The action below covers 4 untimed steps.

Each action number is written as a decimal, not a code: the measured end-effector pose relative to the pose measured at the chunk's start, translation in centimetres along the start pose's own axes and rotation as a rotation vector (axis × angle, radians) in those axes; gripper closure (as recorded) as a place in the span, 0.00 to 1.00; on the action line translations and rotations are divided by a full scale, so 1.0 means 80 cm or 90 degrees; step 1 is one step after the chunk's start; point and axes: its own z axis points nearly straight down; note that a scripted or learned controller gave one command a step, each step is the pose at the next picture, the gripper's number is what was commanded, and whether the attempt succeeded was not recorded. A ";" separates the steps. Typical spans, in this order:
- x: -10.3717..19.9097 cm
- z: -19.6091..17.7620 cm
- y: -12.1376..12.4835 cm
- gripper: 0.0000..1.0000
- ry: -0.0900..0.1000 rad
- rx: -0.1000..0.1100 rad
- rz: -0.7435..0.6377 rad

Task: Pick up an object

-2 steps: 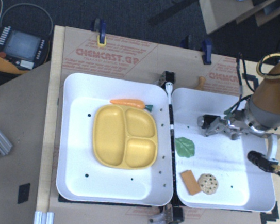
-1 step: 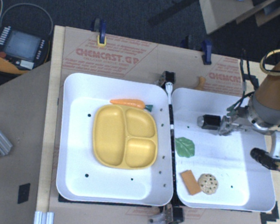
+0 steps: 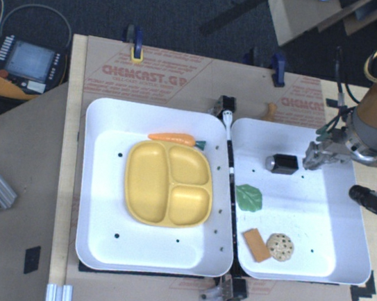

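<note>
We note two shallow white plastic bins: the left bin point(image 3: 98, 189) and the right bin point(image 3: 342, 246), both glossy white with small dark dots. In the left one we see a pale yellow three-compartment plastic tray point(image 3: 168, 183) and an orange toy carrot with a dark green tip point(image 3: 174, 138). In the right one: a small black and silver block point(image 3: 282, 164), a green leafy toy piece point(image 3: 249, 197), an orange-brown rectangular cracker piece point(image 3: 255, 244), a tan round cookie speckled with dark chips point(image 3: 280, 246). Light brown cardboard-covered desk point(image 3: 186, 69), red lettering printed on it. Grey metal claw point(image 3: 311, 158); orange band on the arm above it.
</note>
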 end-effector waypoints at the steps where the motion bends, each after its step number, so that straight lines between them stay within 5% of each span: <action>1: 0.010 -0.074 0.009 1.00 0.000 -0.001 -0.001; 2: 0.010 -0.138 0.011 1.00 0.000 0.000 0.000; 4: 0.114 -0.127 -0.019 1.00 0.003 0.007 -0.001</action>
